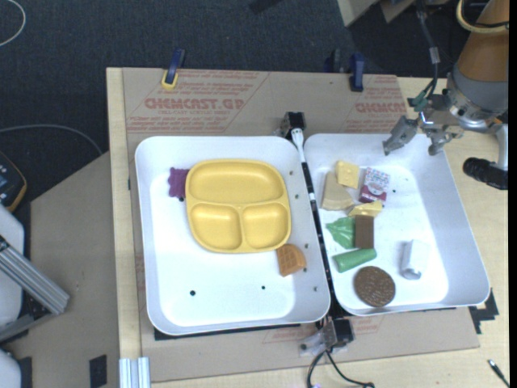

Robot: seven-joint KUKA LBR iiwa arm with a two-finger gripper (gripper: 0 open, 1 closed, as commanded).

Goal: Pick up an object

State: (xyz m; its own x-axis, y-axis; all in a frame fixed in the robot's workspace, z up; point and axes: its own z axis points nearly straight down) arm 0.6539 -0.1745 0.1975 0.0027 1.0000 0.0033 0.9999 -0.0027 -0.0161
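Nearest the camera in the right bin is a brown cookie, lying flat. It looks stiff but thin, so probably awkward to pinch from above. Just past it sits a green wedge, long axis running left-right with the narrow end toward the divider; I'd guess it's light plastic, and the best bet is to grab across its short width near the middle. To its right there's a small grey cylinder, long axis pointing away from the camera; it's likely slick and might roll. Further back is a cluster: a brown block, yellow cheese, and a red packet, touching or nearly so, so crowded for fingers. The left bin holds a yellow tray. Farthest back, the gripper hovers over the right bin's far edge, fingers spread apart, nothing between them.
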